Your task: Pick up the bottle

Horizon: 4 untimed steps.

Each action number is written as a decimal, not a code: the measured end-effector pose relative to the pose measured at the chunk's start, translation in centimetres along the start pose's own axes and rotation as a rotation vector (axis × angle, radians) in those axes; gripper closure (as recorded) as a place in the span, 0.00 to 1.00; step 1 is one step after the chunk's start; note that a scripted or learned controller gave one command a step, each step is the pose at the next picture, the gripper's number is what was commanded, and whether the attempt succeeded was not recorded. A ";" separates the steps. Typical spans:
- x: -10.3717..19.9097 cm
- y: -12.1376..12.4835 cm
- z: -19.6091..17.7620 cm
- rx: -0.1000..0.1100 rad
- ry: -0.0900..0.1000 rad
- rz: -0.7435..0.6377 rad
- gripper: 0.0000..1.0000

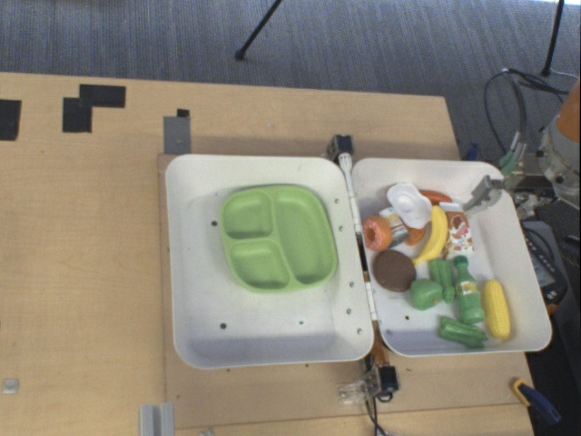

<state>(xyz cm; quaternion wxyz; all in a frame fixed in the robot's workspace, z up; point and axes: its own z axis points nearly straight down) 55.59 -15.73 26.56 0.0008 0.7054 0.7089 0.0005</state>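
A wooden table (82, 243) on grey carpet (182, 25) carries two white bins. The green bottle (468, 291) lies in the right bin (526, 271), lower right of frame, long axis running top to bottom, cap uppermost. The tool (490, 192) hangs at that bin's upper right edge; its state cannot be told
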 end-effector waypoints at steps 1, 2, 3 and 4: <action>0.3 -1.4 15.2 0.003 0.001 0.206 0.00; 3.0 -5.1 17.8 -0.010 -0.002 0.282 0.00; 3.1 -4.7 16.4 -0.020 0.000 0.280 1.00; 13.6 -3.7 5.6 0.000 0.002 0.402 1.00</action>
